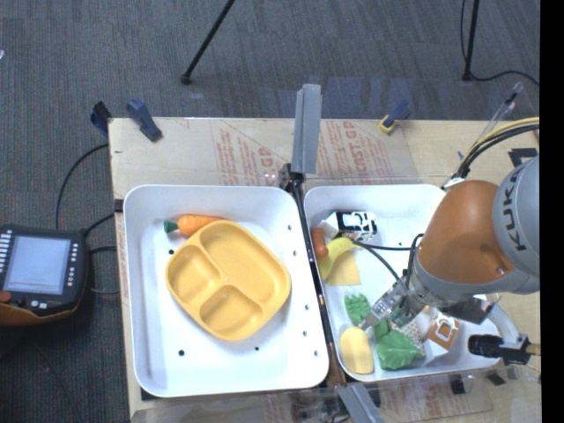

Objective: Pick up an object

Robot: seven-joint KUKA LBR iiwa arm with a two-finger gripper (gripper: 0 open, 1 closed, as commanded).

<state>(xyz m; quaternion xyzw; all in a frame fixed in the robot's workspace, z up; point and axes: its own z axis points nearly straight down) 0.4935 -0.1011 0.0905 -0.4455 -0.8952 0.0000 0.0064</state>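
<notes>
Reaching low into the right-hand white bin (432, 192), toward its near edge, with the two-finger gripper (394, 314) down among a crowd of small things. Cannot tell whether clenched or released: too small and too cluttered there.

Best candidates, lying close under the tool: a crumpled green cloth-like leaf piece (397, 351) at the near edge, a smaller green piece (357, 307) just beside the tool, a pale yellow rounded lump (356, 349) at the near left corner.

Worth picking one target, not two: centre over it, descend straight, close only once it sits squarely between the tips. Soft green pieces probably squash and slip, so grip deep. Lift slowly, keeping clear of the bin's left wall and the yellow wedge (344, 267) behind.

In the left-hand white bin (141, 236): a yellow divided plastic plate (227, 278) with an orange toy carrot (196, 224) touching its far edge, well apart from the tool.
</notes>
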